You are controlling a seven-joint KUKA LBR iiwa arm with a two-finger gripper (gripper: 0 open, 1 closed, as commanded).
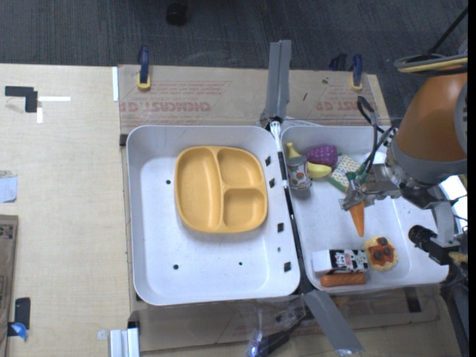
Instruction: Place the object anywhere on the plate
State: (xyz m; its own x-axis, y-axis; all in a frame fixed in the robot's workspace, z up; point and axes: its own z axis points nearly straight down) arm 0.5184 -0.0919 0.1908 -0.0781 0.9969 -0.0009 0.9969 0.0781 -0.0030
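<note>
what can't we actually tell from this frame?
- Gripper, camera view: whether it truly grips the carrot; the contact is too small and cluttered.
- Top of the carrot: covered by the gripper body.
- Crackers: partly hidden by the gripper and cable.
- Small can: label too small to read.
- Hot dog: partly hidden behind the bin's front rim.

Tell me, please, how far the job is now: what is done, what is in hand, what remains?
Done: apparently nothing; the yellow plate in the left bin has no object on it. In hand: the gripper is over the right bin, with an orange carrot hanging point-down between its fingers, seemingly lifted. Left: carry the carrot across the divider and set it on the plate.
</note>
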